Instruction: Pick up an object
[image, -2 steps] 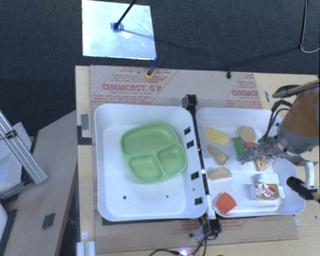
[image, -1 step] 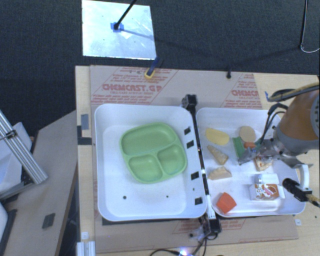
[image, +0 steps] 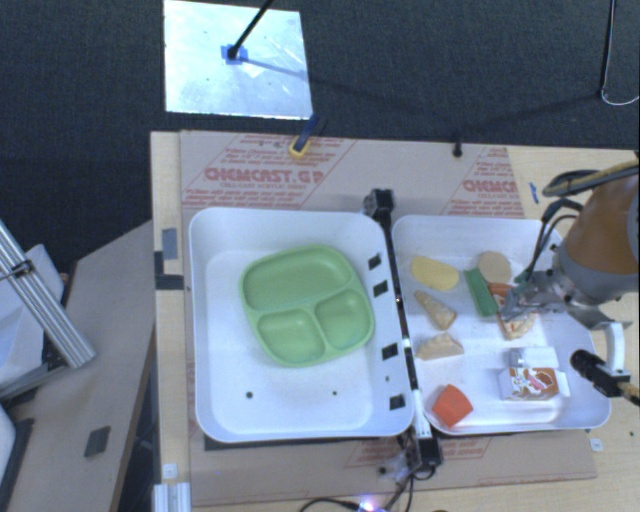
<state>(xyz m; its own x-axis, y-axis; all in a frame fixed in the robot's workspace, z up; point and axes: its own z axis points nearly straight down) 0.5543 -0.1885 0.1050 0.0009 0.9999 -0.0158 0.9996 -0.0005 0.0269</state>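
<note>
Tool low over the right bin's food pile.
The tool (image: 520, 305) sits at the bin's (image: 440, 232) three o'clock, over a small orange-and-white piece (image: 516, 325); grip state unreadable. Descend squarely, clear of the green stick (image: 479, 293).

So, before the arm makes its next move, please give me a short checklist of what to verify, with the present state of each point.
1. Hand is over the right bin, where the objects lie: ok.
2. A target lies under the hand: ok, a small orange and white piece beside the green stick.
3. Object is between the fingers: cannot tell, the view is too blurred there.
4. Neighbours give room: not ok, the green stick and the round tan piece lie close.
5. Green tray in the left bin is away from the arm: ok.
</note>
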